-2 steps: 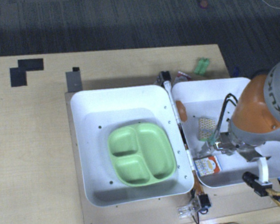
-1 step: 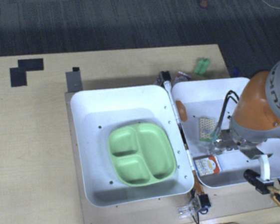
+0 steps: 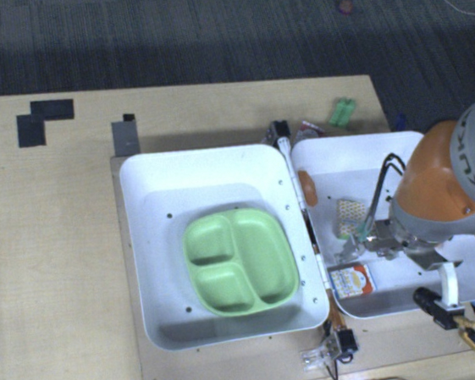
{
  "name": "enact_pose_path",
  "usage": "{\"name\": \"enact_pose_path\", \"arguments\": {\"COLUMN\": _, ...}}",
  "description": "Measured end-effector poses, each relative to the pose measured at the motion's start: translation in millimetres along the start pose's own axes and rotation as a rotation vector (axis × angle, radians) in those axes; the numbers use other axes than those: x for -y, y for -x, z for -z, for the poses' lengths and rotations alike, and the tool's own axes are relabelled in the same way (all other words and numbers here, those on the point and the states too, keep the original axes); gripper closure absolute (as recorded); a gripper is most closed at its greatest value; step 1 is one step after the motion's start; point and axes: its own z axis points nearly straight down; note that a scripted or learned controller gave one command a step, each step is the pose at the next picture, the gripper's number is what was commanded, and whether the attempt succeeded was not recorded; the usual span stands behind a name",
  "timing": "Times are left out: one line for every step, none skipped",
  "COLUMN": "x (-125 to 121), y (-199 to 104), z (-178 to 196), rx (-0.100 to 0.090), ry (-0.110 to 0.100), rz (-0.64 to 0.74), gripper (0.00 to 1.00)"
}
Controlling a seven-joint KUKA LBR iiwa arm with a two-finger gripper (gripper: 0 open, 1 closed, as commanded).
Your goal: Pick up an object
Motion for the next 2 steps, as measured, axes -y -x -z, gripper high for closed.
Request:
{"name": "enact_pose_path", "arguments": {"x": -5, "y": -2, "z": -12, "rx": -0.002, "ry": -0.009, "rz": 0.001, "gripper": 0.00}}
{"name": "enact_pose_path", "arguments": {"x": -7, "y": -3, "z": 0, "rx": -0.002, "ry": -0.002, "rz": 0.004, "gripper": 1.00}}
